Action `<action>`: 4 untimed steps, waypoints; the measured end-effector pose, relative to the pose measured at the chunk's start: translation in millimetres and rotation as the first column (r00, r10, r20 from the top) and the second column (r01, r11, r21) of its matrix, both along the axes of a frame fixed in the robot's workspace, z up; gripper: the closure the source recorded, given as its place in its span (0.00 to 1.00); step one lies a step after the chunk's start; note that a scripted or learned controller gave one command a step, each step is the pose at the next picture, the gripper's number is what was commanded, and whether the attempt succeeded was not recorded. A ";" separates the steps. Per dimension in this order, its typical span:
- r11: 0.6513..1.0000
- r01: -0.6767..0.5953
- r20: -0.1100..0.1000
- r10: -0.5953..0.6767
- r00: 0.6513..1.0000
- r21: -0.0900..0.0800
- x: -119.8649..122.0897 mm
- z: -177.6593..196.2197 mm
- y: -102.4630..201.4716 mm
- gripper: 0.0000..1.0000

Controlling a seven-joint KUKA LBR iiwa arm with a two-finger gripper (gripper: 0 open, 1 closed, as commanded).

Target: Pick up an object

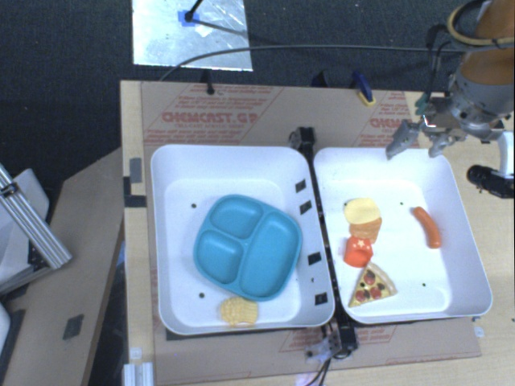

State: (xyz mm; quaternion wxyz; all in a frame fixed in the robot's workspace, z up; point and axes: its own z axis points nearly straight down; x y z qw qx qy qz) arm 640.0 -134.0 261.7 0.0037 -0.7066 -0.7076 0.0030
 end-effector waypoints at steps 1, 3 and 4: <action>1.000 -0.002 0.011 0.002 1.000 -0.002 1.9 7.3 0.2 0.00; 1.000 -0.003 0.008 0.003 1.000 -0.001 -3.9 -103.6 12.5 0.00; 1.000 -0.001 0.008 0.001 1.000 -0.001 -12.2 -152.8 18.3 0.00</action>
